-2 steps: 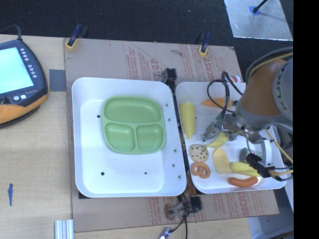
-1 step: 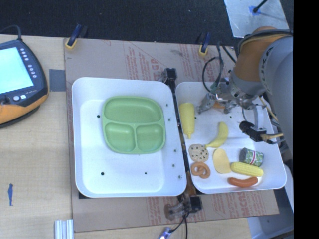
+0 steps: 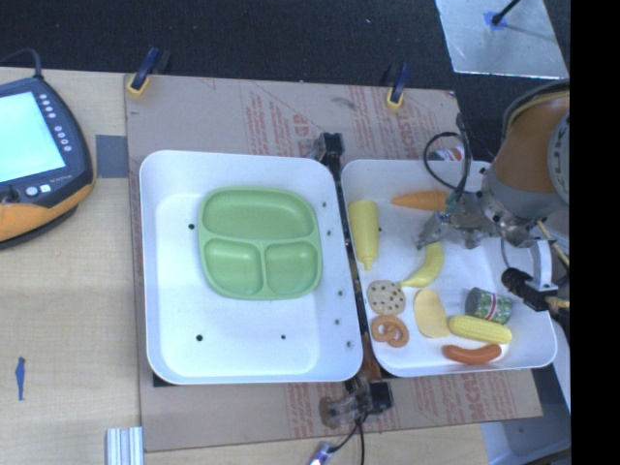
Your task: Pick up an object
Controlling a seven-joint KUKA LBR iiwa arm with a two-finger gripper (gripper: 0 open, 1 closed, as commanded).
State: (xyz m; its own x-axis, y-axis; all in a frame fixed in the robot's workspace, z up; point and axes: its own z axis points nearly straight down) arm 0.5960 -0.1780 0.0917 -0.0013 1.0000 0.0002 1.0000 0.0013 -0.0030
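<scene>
The right bin point(image 3: 387, 177) holds several toy foods: a yellow bottle point(image 3: 364, 231), an orange carrot point(image 3: 419, 201), a banana point(image 3: 426, 266), a speckled cookie point(image 3: 386, 297), a pretzel point(image 3: 389, 331), a pale yellow slice point(image 3: 430, 312), a corn cob point(image 3: 479, 329), a red sausage point(image 3: 473, 354) and a green can point(image 3: 488, 305). My gripper point(image 3: 451, 233) hangs over the bin's upper right part, just below the carrot and above the banana's top end. Its fingers stand apart, open, with nothing between them.
The left bin point(image 3: 170, 289) carries a green divided plate point(image 3: 260, 242). A teach pendant point(image 3: 34, 158) lies at the far left of the bench. Clamps point(image 3: 143, 71) hold the cardboard at its far edge. Black cables point(image 3: 446, 148) loop near the wrist.
</scene>
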